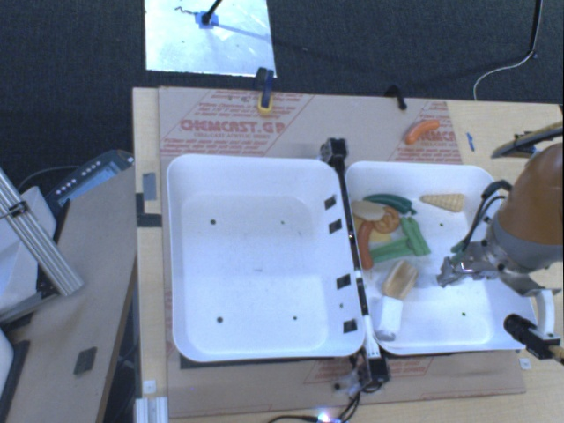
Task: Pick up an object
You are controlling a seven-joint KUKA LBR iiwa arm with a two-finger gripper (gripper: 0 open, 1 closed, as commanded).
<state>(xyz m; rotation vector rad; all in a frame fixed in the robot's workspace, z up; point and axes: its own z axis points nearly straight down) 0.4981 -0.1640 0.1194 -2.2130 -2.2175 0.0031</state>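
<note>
The right bin (467,329) holds a cluster of small objects: a dark green pod (389,203), an orange piece (379,225), a green block (401,243), a tan block (399,279), a white piece (389,314) and a cream cone (443,202). My gripper (455,270) hangs low over the right part of this bin, to the right of the tan block and apart from it. Nothing shows between its fingers. The arm's orange band (536,208) sits above the wrist at the right edge.
The left bin (256,254) lies beside the right one, with a black clip strip (345,236) along the shared edge. An orange carrot-like object (422,131) rests on the bench behind the right bin. A yellow and blue clamp (264,91) stands at the back.
</note>
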